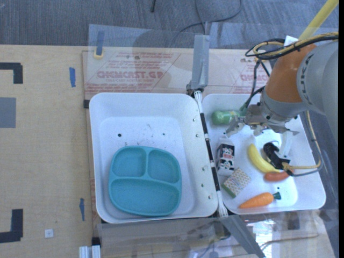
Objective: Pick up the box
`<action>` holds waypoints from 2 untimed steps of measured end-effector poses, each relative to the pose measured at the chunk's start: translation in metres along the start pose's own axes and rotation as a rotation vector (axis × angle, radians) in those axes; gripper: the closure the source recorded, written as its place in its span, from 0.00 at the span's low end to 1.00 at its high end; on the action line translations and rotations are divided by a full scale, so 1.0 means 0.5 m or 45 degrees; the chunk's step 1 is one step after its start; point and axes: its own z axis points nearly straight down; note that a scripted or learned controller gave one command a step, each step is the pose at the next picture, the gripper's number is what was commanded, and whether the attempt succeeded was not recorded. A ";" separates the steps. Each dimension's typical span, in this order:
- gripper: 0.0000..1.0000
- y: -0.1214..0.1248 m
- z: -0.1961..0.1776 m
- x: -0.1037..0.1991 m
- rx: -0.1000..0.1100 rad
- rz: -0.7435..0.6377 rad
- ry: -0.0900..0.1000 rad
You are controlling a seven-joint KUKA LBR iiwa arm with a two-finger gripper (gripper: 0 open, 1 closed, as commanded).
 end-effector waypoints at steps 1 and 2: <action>0.00 0.089 0.022 0.014 0.057 -0.076 -0.004; 0.00 0.088 0.022 0.019 0.059 -0.005 -0.006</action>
